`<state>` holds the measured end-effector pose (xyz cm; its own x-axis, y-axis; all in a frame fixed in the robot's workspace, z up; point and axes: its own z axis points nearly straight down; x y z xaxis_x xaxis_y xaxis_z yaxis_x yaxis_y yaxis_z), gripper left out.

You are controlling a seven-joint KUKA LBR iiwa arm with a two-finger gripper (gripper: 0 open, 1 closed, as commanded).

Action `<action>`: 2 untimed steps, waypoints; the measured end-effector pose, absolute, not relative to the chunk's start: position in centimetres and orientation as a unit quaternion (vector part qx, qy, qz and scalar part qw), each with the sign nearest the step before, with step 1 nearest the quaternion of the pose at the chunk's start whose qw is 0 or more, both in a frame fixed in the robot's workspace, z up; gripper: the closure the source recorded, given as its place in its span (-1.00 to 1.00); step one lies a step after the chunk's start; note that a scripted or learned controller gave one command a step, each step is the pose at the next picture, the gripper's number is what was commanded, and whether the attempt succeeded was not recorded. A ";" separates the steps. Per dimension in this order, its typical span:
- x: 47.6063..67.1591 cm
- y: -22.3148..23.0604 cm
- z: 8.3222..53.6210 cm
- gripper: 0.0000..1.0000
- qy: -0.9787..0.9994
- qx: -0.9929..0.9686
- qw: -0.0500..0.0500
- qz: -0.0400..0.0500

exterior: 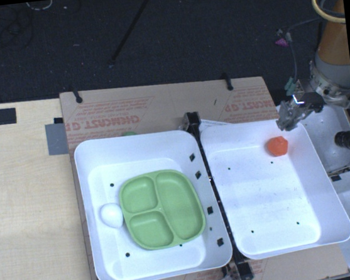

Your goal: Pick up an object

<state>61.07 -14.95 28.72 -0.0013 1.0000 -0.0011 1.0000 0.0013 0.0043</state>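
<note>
A small orange-red object [278, 146] lies near the far right corner of the right bin [282, 237]. In the left bin [95, 158] rests a green three-compartment plate [162, 208], and a white egg-like ball [111, 215] sits against the plate's left edge. My gripper [290, 117] hovers at the right bin's far right corner, just above and right of the orange object, with nothing seen between its fingers. The fingers are too small and dark to read.
A black divider [207, 189] runs between the two bins. Cardboard [158, 109] lies under the bins, with a wooden bench top [25, 211] to the left. The arm's orange band [333, 34] stands at the upper right.
</note>
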 end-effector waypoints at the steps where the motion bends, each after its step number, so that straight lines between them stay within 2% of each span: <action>1: 61.1 -15.0 29.2 1.00 0.708 0.706 0.000 0.000; 2: 60.2 -10.2 27.1 1.00 0.708 0.706 -0.002 -0.001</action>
